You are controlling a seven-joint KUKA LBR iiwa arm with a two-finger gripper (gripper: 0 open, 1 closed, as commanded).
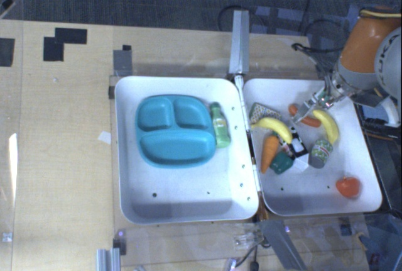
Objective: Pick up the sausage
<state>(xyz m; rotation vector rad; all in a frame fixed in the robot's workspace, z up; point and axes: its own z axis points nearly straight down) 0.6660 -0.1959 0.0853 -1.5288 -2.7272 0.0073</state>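
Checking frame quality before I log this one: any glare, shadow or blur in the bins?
Camera view: lighting even; soft shadow along the left bin's near wall; sausage small and soft beside the gripper; arm slightly blurred at the edge.

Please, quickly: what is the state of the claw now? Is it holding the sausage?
Claw: over the right bin, tips at the sausage; open or closed cannot be told, and no hold is visible.
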